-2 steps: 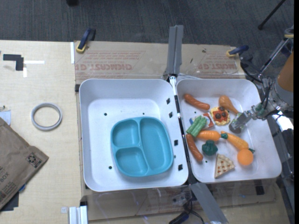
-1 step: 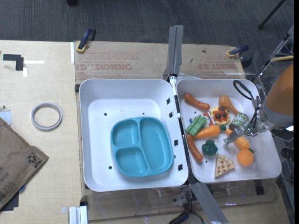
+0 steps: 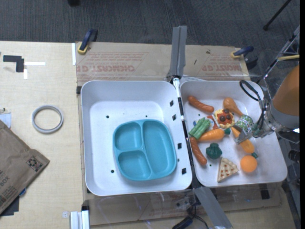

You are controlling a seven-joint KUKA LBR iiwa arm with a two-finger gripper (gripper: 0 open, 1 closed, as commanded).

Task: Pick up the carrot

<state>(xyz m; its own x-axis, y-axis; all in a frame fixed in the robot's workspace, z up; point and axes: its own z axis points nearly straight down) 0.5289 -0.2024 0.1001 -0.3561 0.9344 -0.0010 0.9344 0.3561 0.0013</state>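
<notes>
Illumination is even, diffuse and overhead. The white bins (image 3: 90,128) read bright without clipped glare; shadows beneath objects are soft and short. Focus is moderate, and small toy items appear slightly soft. The dark floor (image 3: 143,8) is dim and low in detail.
</notes>
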